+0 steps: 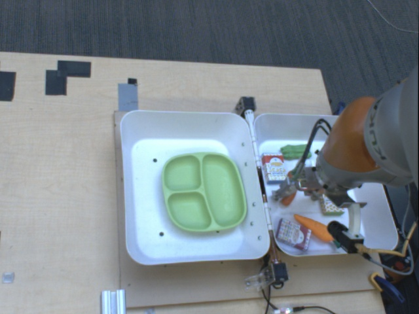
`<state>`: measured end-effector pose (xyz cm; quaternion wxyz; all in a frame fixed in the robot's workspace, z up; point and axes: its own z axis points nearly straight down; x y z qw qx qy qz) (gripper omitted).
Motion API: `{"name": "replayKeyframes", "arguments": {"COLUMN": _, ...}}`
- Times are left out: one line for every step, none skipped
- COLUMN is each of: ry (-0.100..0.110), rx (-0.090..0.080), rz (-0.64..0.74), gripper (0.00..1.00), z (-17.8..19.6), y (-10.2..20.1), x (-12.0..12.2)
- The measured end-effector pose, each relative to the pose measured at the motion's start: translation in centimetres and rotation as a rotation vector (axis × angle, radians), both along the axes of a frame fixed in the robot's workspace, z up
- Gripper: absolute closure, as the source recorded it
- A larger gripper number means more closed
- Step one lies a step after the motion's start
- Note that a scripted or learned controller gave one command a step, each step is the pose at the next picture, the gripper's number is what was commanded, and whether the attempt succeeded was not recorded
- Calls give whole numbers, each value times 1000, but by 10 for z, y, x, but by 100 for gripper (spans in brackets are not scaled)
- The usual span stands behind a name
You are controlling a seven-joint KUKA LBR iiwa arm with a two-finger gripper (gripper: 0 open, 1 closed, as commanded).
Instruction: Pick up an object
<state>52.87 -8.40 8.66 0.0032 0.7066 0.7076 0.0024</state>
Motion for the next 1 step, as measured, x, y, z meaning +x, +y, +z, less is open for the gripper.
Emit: {"name": "replayKeyframes", "arguments": {"ry": -6, "rx": 0, "rz": 1, "gripper": 100, "z": 11, "y": 0, "x": 2}}
